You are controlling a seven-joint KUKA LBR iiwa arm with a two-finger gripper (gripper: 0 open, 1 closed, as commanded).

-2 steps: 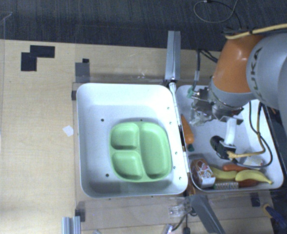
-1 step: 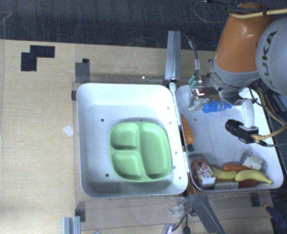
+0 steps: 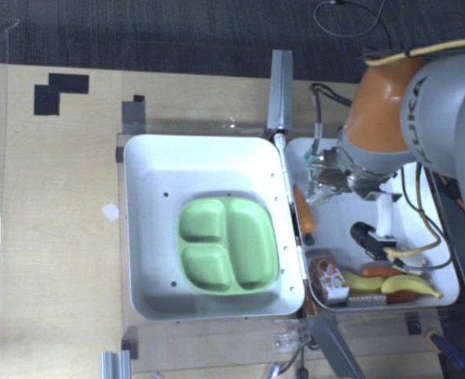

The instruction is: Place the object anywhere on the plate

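**benchwatcher:** Camera view from above: the left bin [image 3: 208, 168] is smooth white plastic with rounded corners, and the green plate [image 3: 229, 243] sits in its lower middle. The plate is matte, soft-cornered, split into three compartments, two small ones on the left and one long one on the right. There's plenty of bare white floor above it and to its left; its right edge is near the bin's right wall.

**kuka_fan:** And the right bin [image 3: 445, 287]?

**benchwatcher:** Crowded along the bottom edge. A yellow banana [image 3: 402, 285] lies flat there, touching a red pepper-looking thing [image 3: 378, 272]. A small brown-and-white packet [image 3: 328, 279] is tucked in the bottom left corner. A slim orange carrot [image 3: 303, 212] lies along the left wall, right by the divider between the bins.

**kuka_fan:** Gripper?

**benchwatcher:** The gripper [image 3: 327, 181] hangs over the upper left of the right bin, just beside the carrot's top end. It's grey metal under the glossy orange band. Can't tell if the fingers are apart or closed, and I see nothing between them. Task objects are all in the right bin.
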